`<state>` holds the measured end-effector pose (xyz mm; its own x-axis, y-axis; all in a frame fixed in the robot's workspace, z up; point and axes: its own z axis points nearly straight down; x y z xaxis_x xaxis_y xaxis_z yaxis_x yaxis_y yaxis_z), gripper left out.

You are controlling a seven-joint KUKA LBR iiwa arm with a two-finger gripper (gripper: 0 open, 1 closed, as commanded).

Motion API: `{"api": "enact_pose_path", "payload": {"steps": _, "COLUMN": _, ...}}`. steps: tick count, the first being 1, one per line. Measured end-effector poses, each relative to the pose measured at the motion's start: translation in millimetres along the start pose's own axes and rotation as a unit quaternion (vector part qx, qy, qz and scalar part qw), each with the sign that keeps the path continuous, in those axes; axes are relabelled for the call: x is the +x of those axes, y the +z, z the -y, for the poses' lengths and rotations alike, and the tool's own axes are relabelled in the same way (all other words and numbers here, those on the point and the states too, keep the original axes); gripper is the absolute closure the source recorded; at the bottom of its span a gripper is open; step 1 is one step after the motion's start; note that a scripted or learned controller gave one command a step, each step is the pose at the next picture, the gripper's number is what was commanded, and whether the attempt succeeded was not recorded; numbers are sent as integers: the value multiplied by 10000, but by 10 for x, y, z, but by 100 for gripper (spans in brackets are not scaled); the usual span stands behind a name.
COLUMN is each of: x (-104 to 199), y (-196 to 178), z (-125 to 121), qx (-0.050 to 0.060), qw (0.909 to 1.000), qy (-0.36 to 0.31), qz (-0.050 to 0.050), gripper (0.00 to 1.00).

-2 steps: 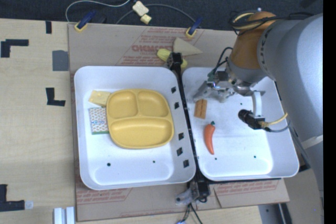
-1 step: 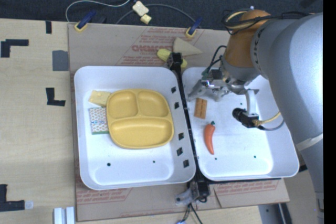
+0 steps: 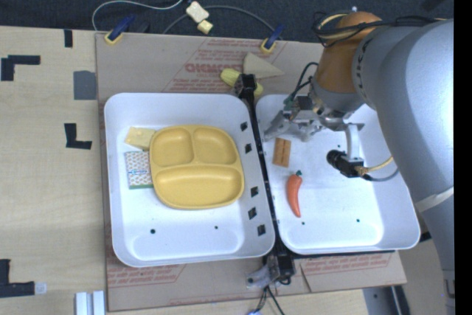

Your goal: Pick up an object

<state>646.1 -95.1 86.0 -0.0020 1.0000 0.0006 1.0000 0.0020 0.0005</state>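
Observation:
In the right bin (image 3: 369,225) lie a small brown block (image 3: 282,152) and, just below it, an orange toy carrot (image 3: 294,194) with a green tip. My gripper (image 3: 290,129) hangs over the bin's upper left corner, directly above the brown block and close to it. Nothing shows held in it. The left bin (image 3: 177,236) holds a yellow divided plate (image 3: 196,166), a pale yellow piece (image 3: 138,136) and a patterned flat item (image 3: 137,169) along the plate's left side.
A black divider (image 3: 254,151) with clips runs between the bins. Behind them on the cardboard lie a yellow object (image 3: 231,75) and a tan wedge (image 3: 264,67). Blue clamps and cables sit at the back. The grey arm (image 3: 413,107) covers the right bin's right side.

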Motion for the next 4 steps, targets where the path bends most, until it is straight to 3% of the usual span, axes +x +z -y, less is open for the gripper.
{"api": "enact_pose_path", "payload": {"steps": 1, "x": -26, "y": -4, "z": 64, "qx": -21, "qw": 10000, "qy": -1, "qz": 10, "gripper": 0}}
{"api": "enact_pose_path", "payload": {"steps": 3, "x": -10, "y": 1, "z": -51, "qx": -1, "qw": 10000, "qy": 4, "qz": 5, "gripper": 0}}
{"api": "enact_pose_path", "payload": {"steps": 4, "x": -4, "y": -6, "z": 170, "qx": -21, "qw": 10000, "qy": 6, "qz": 16, "gripper": 0}}
